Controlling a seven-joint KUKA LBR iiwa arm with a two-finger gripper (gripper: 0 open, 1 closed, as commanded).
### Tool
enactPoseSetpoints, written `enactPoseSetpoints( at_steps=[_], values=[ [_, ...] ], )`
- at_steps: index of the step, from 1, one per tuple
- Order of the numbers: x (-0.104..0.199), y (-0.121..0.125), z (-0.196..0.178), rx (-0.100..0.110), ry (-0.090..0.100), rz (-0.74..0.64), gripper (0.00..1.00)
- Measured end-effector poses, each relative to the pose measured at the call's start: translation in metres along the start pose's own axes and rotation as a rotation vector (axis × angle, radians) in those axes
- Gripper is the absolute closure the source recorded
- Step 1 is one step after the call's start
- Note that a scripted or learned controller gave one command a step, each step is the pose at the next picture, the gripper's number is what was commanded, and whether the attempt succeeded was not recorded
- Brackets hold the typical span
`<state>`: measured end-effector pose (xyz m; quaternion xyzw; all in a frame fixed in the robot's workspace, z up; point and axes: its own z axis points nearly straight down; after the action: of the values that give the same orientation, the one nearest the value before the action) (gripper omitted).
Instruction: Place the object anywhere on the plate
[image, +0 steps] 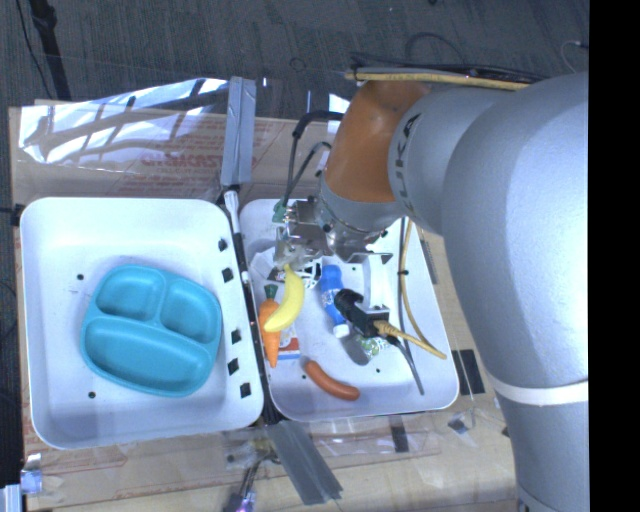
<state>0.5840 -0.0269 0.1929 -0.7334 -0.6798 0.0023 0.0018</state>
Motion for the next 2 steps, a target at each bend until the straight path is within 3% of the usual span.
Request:
enactPoseSetpoints(
  at_steps=[1, 2],
  values=[
    [0.060, -0.007, -0.033, -0.004, 0.001, -0.090, 1.00],
    [0.127, -0.001, -0.032, -0.001, 0.000, 0.054, 1.00]
  ],
)
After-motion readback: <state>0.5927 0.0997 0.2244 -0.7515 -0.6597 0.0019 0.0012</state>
